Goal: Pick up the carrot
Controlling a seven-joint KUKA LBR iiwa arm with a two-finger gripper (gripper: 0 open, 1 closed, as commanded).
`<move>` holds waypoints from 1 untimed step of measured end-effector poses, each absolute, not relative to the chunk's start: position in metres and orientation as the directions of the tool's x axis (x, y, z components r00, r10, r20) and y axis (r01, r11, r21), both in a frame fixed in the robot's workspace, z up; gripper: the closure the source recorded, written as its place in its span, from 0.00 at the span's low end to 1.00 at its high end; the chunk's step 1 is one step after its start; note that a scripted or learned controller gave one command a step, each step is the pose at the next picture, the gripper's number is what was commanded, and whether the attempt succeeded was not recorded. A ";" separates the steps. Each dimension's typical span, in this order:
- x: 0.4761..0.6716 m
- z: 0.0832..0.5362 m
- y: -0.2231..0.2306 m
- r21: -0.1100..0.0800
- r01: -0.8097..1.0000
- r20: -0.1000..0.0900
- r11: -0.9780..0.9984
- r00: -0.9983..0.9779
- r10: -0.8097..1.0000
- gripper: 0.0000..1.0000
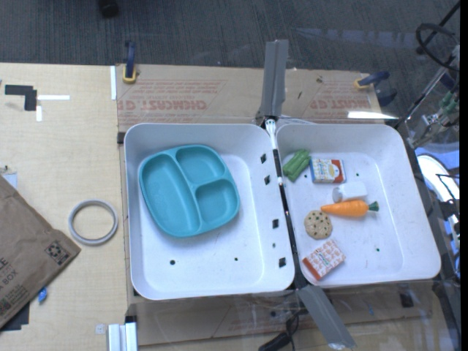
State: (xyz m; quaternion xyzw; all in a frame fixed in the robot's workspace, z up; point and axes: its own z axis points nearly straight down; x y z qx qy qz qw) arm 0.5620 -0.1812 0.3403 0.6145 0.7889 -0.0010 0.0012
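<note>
1. In the right bin (409,196), the carrot (345,209) lies on its side near the middle of the floor, orange body pointing left and green top to the right.
2. A small white object (352,191) sits just above the carrot, touching or nearly touching it.
3. A round cookie (318,224) rests just below and left of the carrot's tip.
4. A red-and-white packet (324,259) lies near the bin's front edge, below the cookie.
5. A small carton with a red label (327,170) stands toward the back of the bin, with a green vegetable (296,164) beside it on the left, close to the dividing wall.
6. The left bin (146,262) holds a teal divided plate (189,189) with three compartments, tilted diagonally.
7. Left of the bins, a roll of tape (93,221) lies on the wooden bench (51,159), near a piece of brown cardboard (25,251).
8. The gripper's state: I cannot tell.
</note>
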 end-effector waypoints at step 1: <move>0.562 0.340 -0.181 0.000 0.970 -0.003 0.245 -0.245 0.970 0.00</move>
